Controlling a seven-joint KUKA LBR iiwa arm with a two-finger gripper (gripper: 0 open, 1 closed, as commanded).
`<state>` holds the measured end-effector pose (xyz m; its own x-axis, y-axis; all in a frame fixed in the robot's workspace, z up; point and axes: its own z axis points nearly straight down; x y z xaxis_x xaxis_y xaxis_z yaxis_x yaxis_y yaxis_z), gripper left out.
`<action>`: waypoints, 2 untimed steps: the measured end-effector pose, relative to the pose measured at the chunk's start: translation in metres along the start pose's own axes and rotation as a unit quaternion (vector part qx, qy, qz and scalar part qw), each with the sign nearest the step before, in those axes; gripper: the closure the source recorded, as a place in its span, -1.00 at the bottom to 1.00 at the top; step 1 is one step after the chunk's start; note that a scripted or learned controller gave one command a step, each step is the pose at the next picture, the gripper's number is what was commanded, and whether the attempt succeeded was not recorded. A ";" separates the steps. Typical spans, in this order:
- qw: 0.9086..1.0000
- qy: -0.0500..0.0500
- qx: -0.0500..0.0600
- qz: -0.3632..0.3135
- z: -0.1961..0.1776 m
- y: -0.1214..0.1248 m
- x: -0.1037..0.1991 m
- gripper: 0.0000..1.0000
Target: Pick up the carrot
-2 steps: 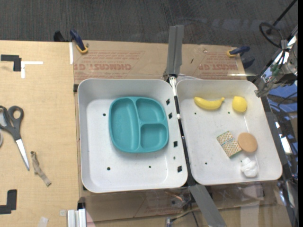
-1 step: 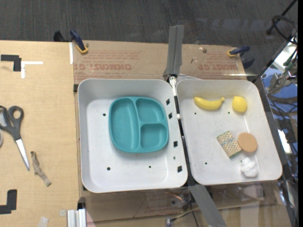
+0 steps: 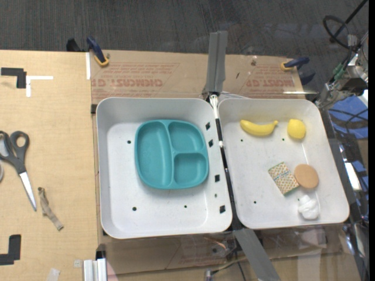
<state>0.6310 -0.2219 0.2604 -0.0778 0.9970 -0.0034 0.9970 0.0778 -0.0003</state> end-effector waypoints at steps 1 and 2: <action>0.999 0.001 0.001 0.048 0.069 0.028 -0.001 1.00; 0.997 0.001 0.000 0.081 0.073 0.029 0.006 1.00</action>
